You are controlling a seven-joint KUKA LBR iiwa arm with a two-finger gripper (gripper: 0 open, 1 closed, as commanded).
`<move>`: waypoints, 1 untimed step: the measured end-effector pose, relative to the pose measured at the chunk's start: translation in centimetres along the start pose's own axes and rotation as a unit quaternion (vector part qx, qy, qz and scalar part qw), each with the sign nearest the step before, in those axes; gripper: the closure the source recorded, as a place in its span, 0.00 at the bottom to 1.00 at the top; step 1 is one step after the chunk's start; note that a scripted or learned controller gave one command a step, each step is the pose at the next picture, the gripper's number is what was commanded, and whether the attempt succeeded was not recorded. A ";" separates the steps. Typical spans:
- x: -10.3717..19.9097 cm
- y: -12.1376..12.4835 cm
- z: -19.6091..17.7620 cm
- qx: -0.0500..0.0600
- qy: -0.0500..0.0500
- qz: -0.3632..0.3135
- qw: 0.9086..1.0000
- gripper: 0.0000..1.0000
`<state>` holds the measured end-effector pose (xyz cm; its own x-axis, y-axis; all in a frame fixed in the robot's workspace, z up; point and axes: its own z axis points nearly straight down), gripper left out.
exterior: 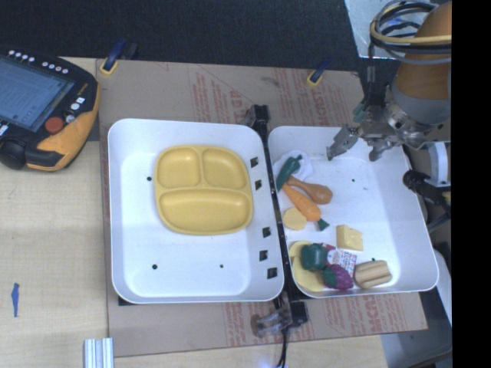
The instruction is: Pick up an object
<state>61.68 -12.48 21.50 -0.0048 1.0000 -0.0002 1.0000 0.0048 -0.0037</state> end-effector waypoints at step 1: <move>-0.6 -3.2 13.0 0.004 0.001 0.001 1.000 0.00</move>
<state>58.41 -13.09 8.55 -0.0033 1.0000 0.0009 0.9999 0.0033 -0.0121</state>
